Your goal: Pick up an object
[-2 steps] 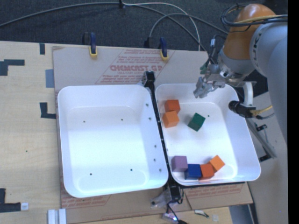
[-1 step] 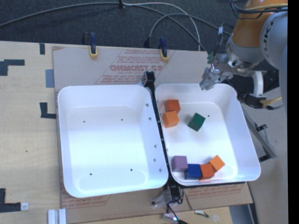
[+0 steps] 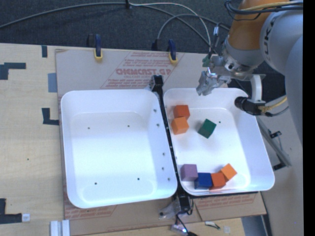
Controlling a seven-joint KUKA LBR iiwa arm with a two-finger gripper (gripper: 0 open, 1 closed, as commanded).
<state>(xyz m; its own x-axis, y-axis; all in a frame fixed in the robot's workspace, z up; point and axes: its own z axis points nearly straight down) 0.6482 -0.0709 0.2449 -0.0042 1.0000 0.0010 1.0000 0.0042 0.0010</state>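
The green block [image 3: 207, 128] lies in the right bin [image 3: 256, 146], near two orange blocks [image 3: 180, 119]. The gripper [image 3: 205, 87] hangs above that bin's far rim, grasping nothing; its opening cannot be told.

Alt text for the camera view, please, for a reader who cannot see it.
The arm's gripper hangs over the far rim of the right bin, holding nothing. That bin contains a green cube, two orange cubes near the divider, and a near-edge cluster of purple, blue, red and orange blocks.

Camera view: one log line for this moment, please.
end effector: above right bin's far rim, holding nothing | green block: in right bin, untouched | pick: not started
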